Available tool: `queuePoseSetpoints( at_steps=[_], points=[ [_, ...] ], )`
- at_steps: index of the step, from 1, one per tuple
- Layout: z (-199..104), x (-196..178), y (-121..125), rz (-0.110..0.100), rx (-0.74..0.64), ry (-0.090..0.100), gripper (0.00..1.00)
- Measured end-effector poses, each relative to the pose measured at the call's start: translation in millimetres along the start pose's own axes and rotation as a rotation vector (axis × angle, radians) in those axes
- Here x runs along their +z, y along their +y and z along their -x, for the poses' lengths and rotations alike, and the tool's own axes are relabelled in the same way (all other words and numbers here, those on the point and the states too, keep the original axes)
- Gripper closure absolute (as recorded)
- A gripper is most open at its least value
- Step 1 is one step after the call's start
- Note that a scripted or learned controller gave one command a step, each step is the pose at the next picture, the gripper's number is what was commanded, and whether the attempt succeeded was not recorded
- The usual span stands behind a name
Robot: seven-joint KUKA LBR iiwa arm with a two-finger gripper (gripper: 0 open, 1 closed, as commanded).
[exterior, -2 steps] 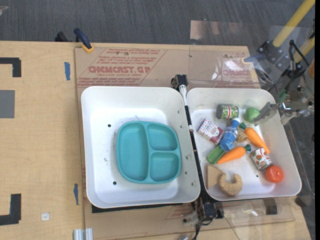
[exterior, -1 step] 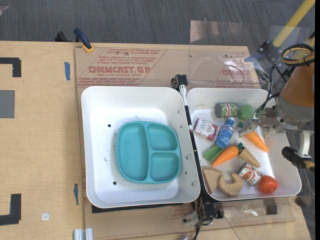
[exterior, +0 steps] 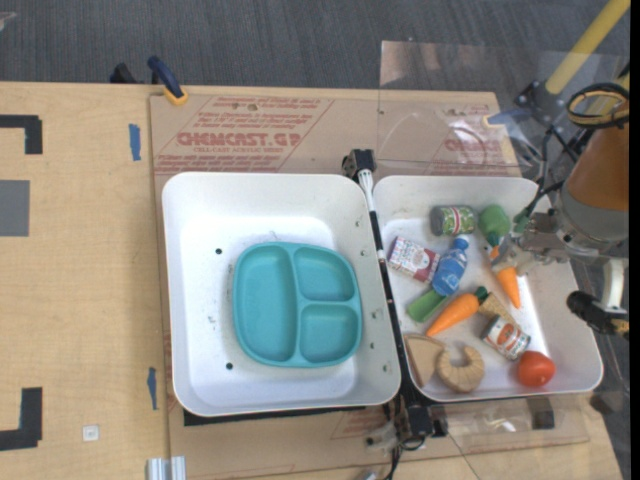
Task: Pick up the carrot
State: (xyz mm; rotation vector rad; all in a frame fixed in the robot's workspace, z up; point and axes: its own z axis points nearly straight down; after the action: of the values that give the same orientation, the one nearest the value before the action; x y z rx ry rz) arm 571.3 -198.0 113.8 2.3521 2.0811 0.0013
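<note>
carrot (exterior: pixel 453 313) in right bin (exterior: pixel 585 343) | likely light, stiff, slick plastic; take mid-body across its width | my gripper (exterior: pixel 530 236) state: cannot tell

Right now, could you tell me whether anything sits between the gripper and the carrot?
Yes: a smaller orange carrot piece lies between the gripper at the right bin's far right side and the large orange carrot with green top. A small labelled jar crowds it too.

Teal divided plate (exterior: pixel 297 305), white bins (exterior: pixel 190 268), orange carrot (exterior: pixel 452 314) with green top, red tomato (exterior: pixel 536 369), blue bottle (exterior: pixel 452 265), green can (exterior: pixel 453 219)
</note>
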Motion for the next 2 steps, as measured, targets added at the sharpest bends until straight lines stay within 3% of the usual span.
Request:
queuePoseSetpoints(
  at_steps=[1,2],
  points=[
    [-55.2,-82.4,25.0,0.009,-0.110,0.000,1.00],
    [-52.9,-78.4,22.6,0.000,-0.106,0.000,0.00]
  ],
)
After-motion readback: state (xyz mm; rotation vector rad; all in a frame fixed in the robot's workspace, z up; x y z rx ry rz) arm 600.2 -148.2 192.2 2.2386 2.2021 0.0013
